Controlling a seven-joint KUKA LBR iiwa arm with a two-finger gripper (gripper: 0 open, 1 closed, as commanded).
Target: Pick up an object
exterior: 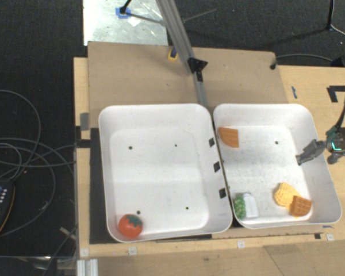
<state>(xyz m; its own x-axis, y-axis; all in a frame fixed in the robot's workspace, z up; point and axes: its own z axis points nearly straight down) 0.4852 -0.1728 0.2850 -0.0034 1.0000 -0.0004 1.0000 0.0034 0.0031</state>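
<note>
Broadly, a tan bench [236, 73] carries two shallow white bins side by side: the left bin [155, 117] and the right bin [264, 112], their inner walls touching along a seam marked with small black clips. Beyond the bench lies dark carpet with loose black cables [23, 148] on the left, and a grey pole [175, 22] slants down from the far edge to end just beyond the seam. At the right edge the gripper [306, 153] reaches over the right bin's right wall; a dark finger [310, 151] juts leftward above the bin floor, nothing sits between the fingers, and whether they are spread or pressed together cannot be told from this angle. In the left bin's near-left corner rests a red tomato [130, 226], round with a small green stem patch on top, so it has no clear long axis. In the right bin's near-right part lie a yellow waffle [284, 194] and an orange waffle [301, 206], both gridded and touching, lined up on a diagonal running from far-left to near-right. An orange wedge [229, 137] sits at the far-left of the right bin, close to the seam. A small green-and-white item [244, 205] lies near the seam at the near-left corner, its long axis running roughly near to far.
</note>
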